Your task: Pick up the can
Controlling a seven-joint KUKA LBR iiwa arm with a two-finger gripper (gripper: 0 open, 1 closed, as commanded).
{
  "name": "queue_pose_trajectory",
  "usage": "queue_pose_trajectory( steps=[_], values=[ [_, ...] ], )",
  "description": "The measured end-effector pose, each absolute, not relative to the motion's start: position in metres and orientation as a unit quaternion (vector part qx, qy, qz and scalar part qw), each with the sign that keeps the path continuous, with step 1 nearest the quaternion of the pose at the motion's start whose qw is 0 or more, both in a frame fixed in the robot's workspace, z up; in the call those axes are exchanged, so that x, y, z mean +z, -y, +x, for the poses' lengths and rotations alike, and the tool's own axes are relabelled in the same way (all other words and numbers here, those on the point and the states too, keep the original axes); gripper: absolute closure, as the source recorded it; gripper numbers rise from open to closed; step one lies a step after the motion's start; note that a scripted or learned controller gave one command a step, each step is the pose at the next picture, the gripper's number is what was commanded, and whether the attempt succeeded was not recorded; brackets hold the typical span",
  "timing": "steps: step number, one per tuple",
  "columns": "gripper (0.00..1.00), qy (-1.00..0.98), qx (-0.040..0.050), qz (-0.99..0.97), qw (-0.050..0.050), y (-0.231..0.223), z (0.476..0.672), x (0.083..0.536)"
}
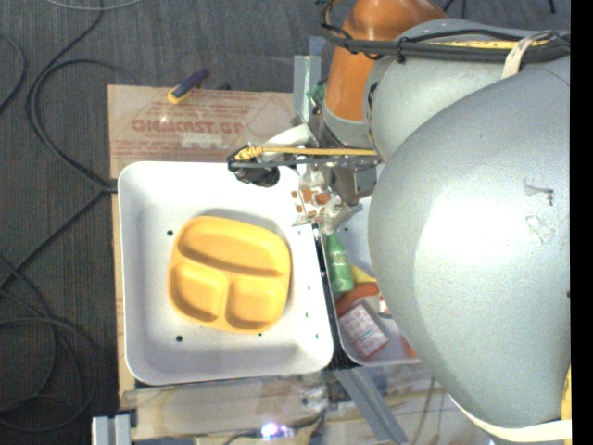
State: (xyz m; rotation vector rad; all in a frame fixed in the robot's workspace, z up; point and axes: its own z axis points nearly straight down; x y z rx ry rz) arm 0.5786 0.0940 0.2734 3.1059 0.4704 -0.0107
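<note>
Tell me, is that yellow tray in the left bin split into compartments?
Yes, the yellow tray lying in the left bin shows one long section and two smaller ones divided by raised ridges.

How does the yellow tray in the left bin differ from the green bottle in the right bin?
The yellow tray is wide and flat, while the green bottle is narrow and long. The tray lies fully in view in the middle of the left bin; the bottle sits at the edge of the right bin, partly hidden by the arm. The tray has three compartments; the bottle is one piece. Both look like plastic.
</note>
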Motion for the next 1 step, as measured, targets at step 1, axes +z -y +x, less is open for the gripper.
queue_pose_trajectory(
  steps=[1],
  values=[
    [1.00,-0.109,-0.0032,0.994,0.001,-0.1270,0.6125,0.2952]
  ],
)
